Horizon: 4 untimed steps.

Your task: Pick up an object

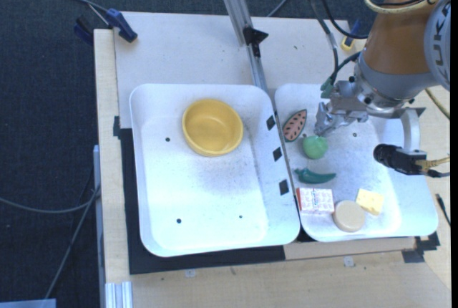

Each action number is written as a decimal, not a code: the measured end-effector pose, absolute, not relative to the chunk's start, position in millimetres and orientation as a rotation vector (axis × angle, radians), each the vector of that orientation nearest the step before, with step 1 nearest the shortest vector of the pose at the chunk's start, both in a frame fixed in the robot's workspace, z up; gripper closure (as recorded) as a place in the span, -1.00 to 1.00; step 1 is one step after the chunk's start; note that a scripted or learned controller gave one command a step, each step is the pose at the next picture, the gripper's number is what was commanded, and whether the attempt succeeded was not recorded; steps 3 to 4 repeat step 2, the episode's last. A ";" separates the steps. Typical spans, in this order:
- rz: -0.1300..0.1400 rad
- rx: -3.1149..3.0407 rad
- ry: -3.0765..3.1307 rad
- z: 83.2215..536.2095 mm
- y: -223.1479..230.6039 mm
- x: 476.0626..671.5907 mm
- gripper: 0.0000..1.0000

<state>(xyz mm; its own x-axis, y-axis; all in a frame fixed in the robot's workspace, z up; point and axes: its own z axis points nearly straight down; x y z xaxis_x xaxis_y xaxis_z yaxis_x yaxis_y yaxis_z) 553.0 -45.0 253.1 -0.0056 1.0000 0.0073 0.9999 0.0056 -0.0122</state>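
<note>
light: bright, even (overhead) | shadows: soft; faint | focus: slightly soft; grainy

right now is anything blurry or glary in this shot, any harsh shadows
Camera view: light is even and soft, with no harsh shadows in the bins; the yellow bowl and green ball read sharp; a mild sheen on the orange band; the gripper looks slightly soft.

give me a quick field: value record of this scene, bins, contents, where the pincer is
left bin: yellow bowl near the back
right bin: green ball, green pepper-like piece, brown and red oval piece, red and white packet, tan disc, yellow block
pincer: over the right bin, just above the green ball
held: nothing seen between its tips
</note>
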 end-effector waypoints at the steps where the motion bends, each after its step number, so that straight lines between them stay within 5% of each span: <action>1: 0.007 -2.204 -2.217 253.6 14.8 533.0 1.00; 2: 0.010 -2.203 -2.218 259.4 68.4 519.2 1.00; 4: 0.010 -2.203 -2.218 259.4 68.4 519.2 1.00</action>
